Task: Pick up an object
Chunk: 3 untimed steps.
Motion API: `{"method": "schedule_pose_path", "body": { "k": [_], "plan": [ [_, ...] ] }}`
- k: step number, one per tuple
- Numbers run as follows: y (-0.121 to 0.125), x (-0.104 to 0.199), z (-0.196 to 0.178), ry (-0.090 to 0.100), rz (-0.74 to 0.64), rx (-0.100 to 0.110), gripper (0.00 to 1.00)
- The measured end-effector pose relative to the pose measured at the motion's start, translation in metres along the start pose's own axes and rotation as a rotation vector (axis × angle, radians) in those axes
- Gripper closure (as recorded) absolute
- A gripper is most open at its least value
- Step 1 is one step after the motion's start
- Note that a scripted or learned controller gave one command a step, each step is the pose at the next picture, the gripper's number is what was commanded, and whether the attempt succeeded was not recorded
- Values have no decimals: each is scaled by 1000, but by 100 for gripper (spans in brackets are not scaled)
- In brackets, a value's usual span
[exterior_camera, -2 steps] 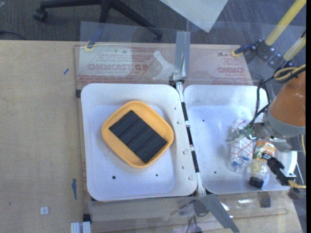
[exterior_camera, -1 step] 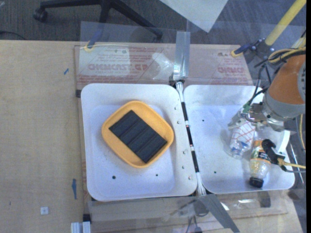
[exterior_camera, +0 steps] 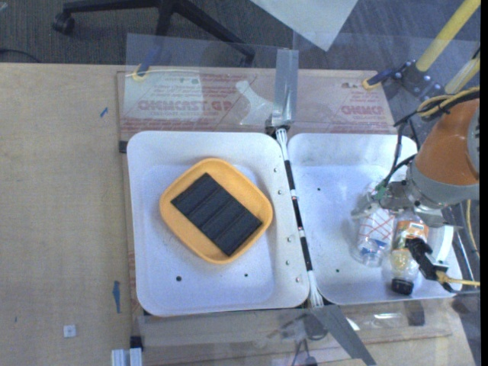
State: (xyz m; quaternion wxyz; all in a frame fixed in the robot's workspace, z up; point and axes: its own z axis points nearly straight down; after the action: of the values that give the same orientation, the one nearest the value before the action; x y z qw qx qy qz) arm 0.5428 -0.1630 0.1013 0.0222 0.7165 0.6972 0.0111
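Pincer (exterior_camera: 398, 221): low in right bin (exterior_camera: 335, 174), 3 o'clock side, grip state can't tell
Object: clear plastic bottle (exterior_camera: 371, 235) touching pincer, small items beside
Left bin (exterior_camera: 152, 280): orange tray (exterior_camera: 216, 210), centre, black insert

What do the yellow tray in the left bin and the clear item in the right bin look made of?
Yellow tray: likely matte moulded plastic, with rounded edges and a dark ribbed insert. Clear item: probably thin glossy plastic, see-through and crinkled, maybe a bottle or wrapper.
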Motion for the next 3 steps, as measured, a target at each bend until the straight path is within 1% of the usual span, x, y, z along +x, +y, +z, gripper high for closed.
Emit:
{"method": "schedule_pose_path", "body": {
  "k": [1, 2, 3],
  "plan": [
    [-22, 35, -6, -1, -99, -45, 0],
    [23, 9, -64, 24, -567, 36, 0],
    [-18, 31, -5, 30, -755, 36, 0]
  ]
}}
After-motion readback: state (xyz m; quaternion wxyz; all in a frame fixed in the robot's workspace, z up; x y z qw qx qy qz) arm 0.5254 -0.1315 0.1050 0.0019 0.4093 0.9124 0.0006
